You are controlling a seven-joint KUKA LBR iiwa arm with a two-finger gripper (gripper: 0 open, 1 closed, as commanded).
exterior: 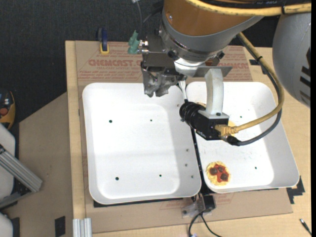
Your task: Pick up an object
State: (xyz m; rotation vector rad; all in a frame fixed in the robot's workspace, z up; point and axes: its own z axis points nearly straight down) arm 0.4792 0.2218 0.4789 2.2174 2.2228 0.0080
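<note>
A small round toy pizza (218, 173), yellow with red and dark toppings, lies in the right bin (266, 132) near its front left corner. My gripper (158, 86) hangs above the back right corner of the left bin (128, 147), close to the wall between the two bins. It is well behind the pizza and to its left. I see nothing in the gripper. The arm's large orange and grey body covers the back edge of both bins.
A black unit on a white bracket (205, 122) with a yellow cable (256, 122) hangs from the arm over the right bin's left side. Clamps (103, 41) sit on the cardboard sheet behind the bins. An aluminium rail (19, 174) lies at the left.
</note>
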